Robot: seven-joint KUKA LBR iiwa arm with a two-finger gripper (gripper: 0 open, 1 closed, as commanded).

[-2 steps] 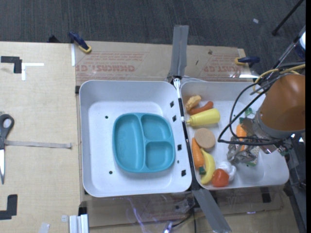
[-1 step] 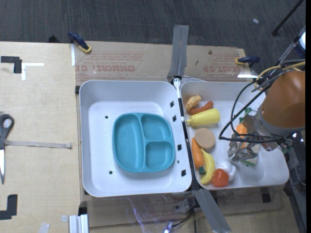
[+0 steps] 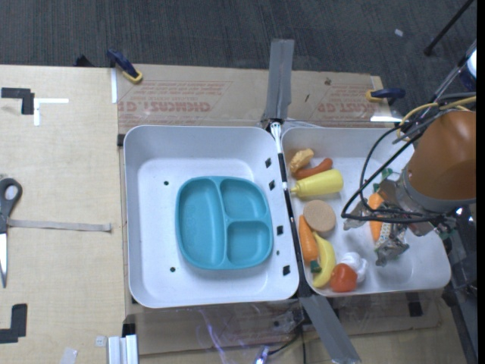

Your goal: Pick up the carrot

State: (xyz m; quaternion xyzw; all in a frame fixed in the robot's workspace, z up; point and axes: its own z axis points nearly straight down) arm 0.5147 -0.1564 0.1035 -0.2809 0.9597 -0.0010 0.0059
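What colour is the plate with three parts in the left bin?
The plate is light blue, like turquoise. The camera view shows it clearly, lying in the left bin.

Bins (image 3: 144, 279) white. Divided plate (image 3: 224, 222) teal, plain. Carrot (image 3: 308, 240) orange; banana (image 3: 326, 258) and squeeze bottle (image 3: 318, 183) yellow; tomato (image 3: 343, 277) red; round cookie (image 3: 320, 217) tan. Arm band (image 3: 447, 154) orange-brown. Desk (image 3: 53, 196) pale wood with black tape marks; cardboard (image 3: 189, 97) brown with red print.
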